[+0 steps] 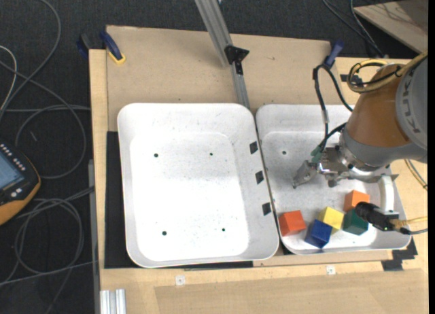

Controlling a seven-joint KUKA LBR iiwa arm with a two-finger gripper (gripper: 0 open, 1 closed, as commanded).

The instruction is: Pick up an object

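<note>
Approach phase: the gripper [314,172] hangs over the right bin [285,119], fingers spread wide, holding nothing. The blocks sit near the bin's front edge (orange block [293,222] nearest). Next, it must shift forward and descend.

You see a dark carpet floor [47,47] strewn with cables [41,112] around the wooden counter [170,68].
</note>
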